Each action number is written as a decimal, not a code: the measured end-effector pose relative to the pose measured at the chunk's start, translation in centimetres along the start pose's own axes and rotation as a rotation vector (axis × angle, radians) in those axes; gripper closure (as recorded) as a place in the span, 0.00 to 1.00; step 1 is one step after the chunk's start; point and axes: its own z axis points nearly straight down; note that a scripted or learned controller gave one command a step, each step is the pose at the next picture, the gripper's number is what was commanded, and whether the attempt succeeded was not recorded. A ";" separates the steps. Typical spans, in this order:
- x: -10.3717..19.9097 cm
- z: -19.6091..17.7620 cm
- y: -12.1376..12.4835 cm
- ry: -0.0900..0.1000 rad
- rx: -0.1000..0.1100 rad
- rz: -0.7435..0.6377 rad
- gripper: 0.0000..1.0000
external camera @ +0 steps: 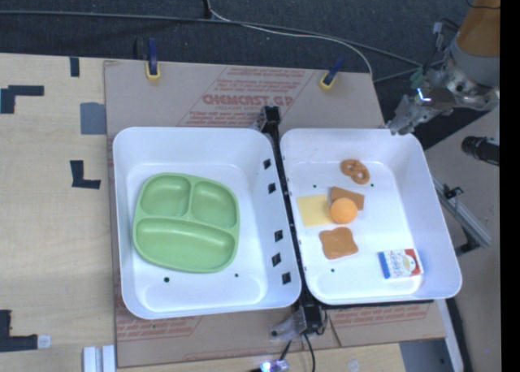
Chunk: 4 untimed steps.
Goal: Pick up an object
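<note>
Orange ball (344,210): we judge it light, smooth, rigid and apt to roll, best pinched across its widest girth from above; it sits in the right bin (435,269) well below-left of the gripper (404,121), whose state we cannot tell, touching a brown toast piece (346,195).

Orange ball (344,211) in right bin (435,224), touching cheese slice (312,210).
</note>
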 end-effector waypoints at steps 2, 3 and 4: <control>5.6 -0.8 0.0 0.003 0.008 -0.003 1.00; 9.9 0.0 -0.6 0.003 0.008 -0.003 1.00; 16.1 0.7 -1.9 0.003 0.009 -0.005 1.00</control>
